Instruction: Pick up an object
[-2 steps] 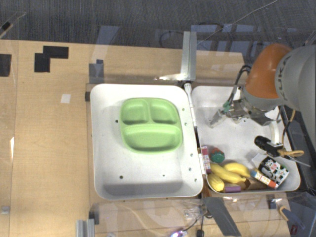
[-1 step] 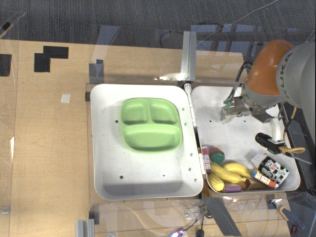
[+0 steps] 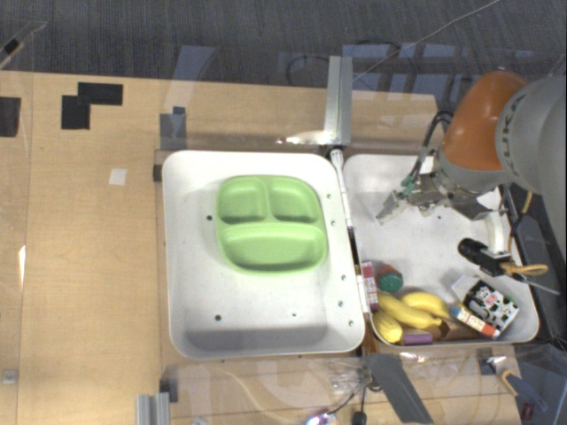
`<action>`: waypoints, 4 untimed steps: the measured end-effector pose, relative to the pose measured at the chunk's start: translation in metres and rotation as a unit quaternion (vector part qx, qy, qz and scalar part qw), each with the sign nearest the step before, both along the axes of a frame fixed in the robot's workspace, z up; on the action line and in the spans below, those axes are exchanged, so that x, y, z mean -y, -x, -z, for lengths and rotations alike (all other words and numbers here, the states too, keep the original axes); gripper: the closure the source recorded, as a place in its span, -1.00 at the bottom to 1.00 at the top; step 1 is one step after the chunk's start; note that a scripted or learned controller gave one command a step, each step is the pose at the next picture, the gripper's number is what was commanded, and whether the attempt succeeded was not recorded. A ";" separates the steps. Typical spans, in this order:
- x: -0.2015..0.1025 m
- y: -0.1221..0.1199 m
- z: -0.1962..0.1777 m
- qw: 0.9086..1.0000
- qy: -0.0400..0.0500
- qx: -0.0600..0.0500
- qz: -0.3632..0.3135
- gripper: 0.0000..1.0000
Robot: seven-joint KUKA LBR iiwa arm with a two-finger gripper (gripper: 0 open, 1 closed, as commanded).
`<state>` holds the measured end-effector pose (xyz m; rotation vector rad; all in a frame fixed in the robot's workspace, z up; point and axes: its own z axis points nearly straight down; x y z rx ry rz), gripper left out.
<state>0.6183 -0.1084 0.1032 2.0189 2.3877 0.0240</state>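
Note:
My gripper (image 3: pixel 388 211) hangs over the upper middle of the right bin (image 3: pixel 416 246), above bare white floor and pointing down and to the left. Nothing shows between its tips. Several items crowd the near end of that bin. Yellow bananas (image 3: pixel 409 313) lie near the front left corner. A small green and orange piece (image 3: pixel 390 282) sits just above them. At the front right corner lies a black box with coloured dots (image 3: pixel 490 304). A thin red and white stick (image 3: pixel 368 283) rests along the left wall.
The left bin (image 3: pixel 190 264) holds a green divided plate (image 3: pixel 268 222) in its middle. A metal post (image 3: pixel 339 100) stands behind the wall between the two bins. The arm's orange band (image 3: pixel 478 127) rises over the right bin's far right corner.

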 end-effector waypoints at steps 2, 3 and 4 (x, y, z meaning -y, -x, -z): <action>0.005 0.024 0.013 1.000 0.001 -0.005 0.030 -1.00; -0.020 0.015 0.013 0.999 0.001 -0.003 0.049 -1.00; -0.012 -0.053 0.015 0.998 0.001 -0.006 0.062 -1.00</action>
